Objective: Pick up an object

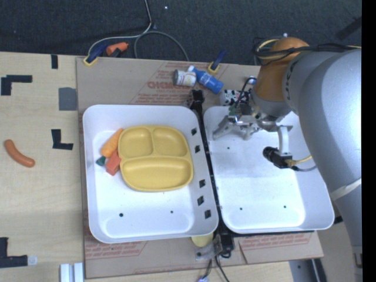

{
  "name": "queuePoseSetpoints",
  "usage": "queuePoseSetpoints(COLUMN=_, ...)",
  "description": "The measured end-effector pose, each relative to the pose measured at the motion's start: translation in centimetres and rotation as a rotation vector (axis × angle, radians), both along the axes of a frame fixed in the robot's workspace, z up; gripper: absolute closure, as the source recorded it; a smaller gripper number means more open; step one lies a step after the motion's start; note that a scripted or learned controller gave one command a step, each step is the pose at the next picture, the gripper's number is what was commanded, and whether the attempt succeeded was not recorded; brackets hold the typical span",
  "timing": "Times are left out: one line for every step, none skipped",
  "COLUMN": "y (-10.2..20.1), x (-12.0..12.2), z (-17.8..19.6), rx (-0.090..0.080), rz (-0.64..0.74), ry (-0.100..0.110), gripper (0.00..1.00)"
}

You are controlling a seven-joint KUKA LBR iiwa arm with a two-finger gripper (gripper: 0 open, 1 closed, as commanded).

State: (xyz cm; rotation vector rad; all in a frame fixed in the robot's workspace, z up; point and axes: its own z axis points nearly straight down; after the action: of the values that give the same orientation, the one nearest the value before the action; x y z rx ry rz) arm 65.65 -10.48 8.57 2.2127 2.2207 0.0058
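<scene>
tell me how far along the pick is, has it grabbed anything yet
Nothing looks picked yet. The gripper sits low over the upper left of the right bin, with no object seen between its fingers. The yellow divided plate and the orange carrot piece lie in the left bin. Left to do: reach an object, close on it, and lift.

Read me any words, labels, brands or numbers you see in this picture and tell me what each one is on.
Red print on the cardboard sheet behind the left bin: too blurred to read.
Red print on the cardboard's front edge, under both bins: too small and partly hidden to read.
Label on the white and blue bottle lying behind the bins: too blurred to read.
Yellow divided plate in the left bin: no text visible.
</scene>
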Motion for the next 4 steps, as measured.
queuePoseSetpoints(y=0.6, x=1.2, z=0.0, rx=0.000, rz=-0.001, ry=0.009, gripper=0.00)
queuePoseSetpoints(y=0.9, x=-0.6, z=0.0, rx=0.000, rz=-0.003, ry=0.005, gripper=0.00)
queuePoseSetpoints(y=-0.3, x=1.2, z=0.2, rx=0.002, rz=-0.002, ry=0.007, gripper=0.00)
queuePoseSetpoints(y=0.9, x=0.2, z=0.0, rx=-0.001, rz=-0.003, ry=0.005, gripper=0.00)
